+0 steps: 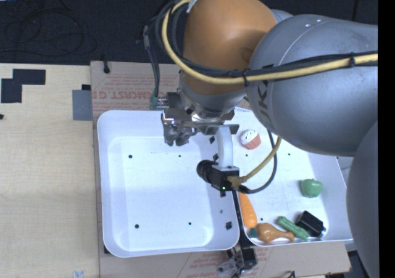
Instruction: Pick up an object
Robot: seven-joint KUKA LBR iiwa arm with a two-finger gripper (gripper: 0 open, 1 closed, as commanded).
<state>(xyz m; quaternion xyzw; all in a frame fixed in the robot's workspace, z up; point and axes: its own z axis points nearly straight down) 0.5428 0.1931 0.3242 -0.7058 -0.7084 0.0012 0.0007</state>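
- Smooth white plastic: the left bin point(117, 233), shallow with rounded corners, is seen at lower centre-left; the right bin point(336, 172) adjoins it.
- Gripper point(177, 138): dark metal, placed over the left bin's upper edge; how far it is open cannot be told, and nothing is seen held.
- Carrot point(248, 210): orange, tapered, lying at the right bin's left edge, long axis near vertical in frame.
- Green block point(311, 187), rounded, lies right of centre.
- Black block point(310, 222), angular, lies lower right.

Bench point(43, 166): 2 white bins point(114, 209) side by side on cardboard sheet point(123, 89).
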